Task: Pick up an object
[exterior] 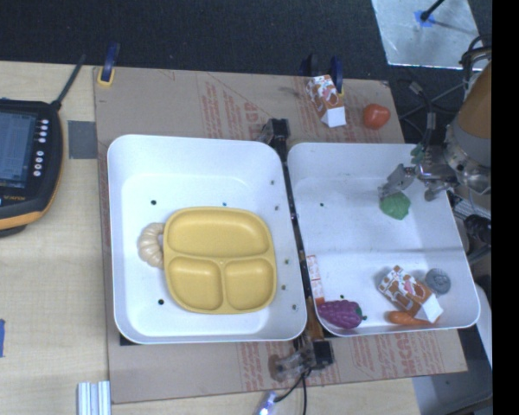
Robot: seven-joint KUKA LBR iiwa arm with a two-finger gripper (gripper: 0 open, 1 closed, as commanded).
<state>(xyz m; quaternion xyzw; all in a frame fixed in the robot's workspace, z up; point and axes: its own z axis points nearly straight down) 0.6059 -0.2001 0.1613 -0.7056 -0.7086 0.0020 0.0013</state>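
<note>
My gripper [416,184] hangs over the upper right part of the right bin [346,232], fingers spread open with nothing between them. A small green lump [395,206] lies on the bin floor just in front of the left finger [397,180], apart from it as far as I can see. Along the bin's near edge lie a red-and-white carton [405,289], a grey disc [438,280], an orange carrot [406,319] and a purple grape bunch [340,314].
The left bin [130,171] holds a yellow divided plate [219,259] and a beige shell-like toy [150,244] at the plate's left. Behind the bins, on the cardboard, stand a small carton [326,99] and a red tomato [376,116]. A control pendant [13,162] rests at far left.
</note>
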